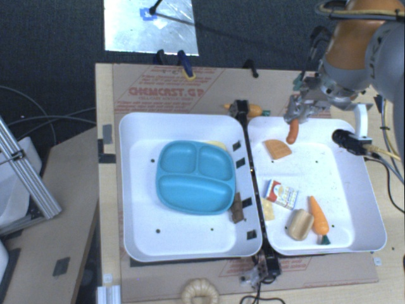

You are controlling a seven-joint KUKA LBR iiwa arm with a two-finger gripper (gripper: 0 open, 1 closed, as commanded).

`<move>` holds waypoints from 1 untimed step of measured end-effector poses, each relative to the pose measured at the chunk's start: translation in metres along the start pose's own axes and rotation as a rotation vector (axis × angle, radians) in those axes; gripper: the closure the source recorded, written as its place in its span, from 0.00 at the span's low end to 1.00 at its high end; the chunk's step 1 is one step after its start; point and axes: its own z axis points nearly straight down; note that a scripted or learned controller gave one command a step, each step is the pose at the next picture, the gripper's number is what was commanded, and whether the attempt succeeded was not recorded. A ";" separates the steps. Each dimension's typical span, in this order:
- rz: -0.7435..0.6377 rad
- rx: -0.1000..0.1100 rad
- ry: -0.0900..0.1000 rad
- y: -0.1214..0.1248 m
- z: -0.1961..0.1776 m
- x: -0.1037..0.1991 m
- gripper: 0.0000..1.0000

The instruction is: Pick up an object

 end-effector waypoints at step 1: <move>0.001 0.003 -0.001 -0.009 0.014 0.006 1.00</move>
